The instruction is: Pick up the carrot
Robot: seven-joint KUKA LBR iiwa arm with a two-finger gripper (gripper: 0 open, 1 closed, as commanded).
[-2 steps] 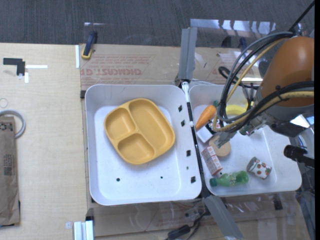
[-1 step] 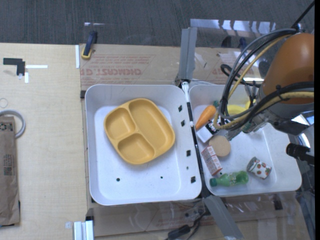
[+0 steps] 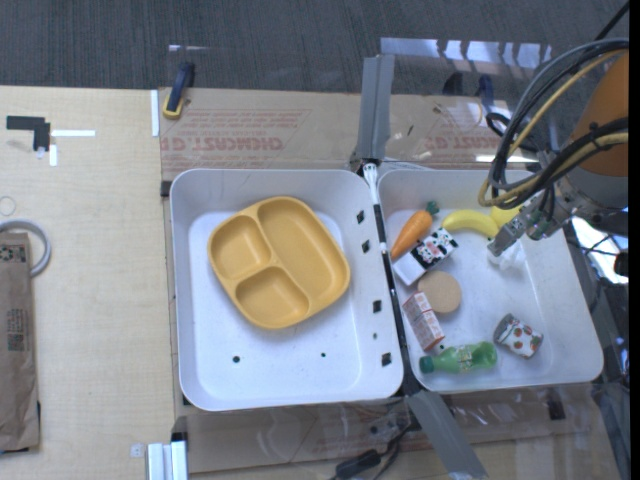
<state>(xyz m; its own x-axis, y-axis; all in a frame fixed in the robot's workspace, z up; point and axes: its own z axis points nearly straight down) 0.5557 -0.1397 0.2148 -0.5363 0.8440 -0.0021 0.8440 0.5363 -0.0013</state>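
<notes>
Carrot [image 3: 411, 232] lies left of my gripper [image 3: 507, 238], beyond the banana [image 3: 472, 223] | grip state: cannot tell | risk: banana blocks approach, gets nudged or grabbed instead

The arm [image 3: 610, 108] is cut off by the right edge, so just its orange band and cables show. The pincer [image 3: 507, 240] is small and blurred, and how its fingers stand cannot be told. The banana's [image 3: 472, 224] right end is hidden behind it, and the brown paper bag [image 3: 17, 338] on the tabletop [image 3: 80, 218] runs off the left edge.
</notes>
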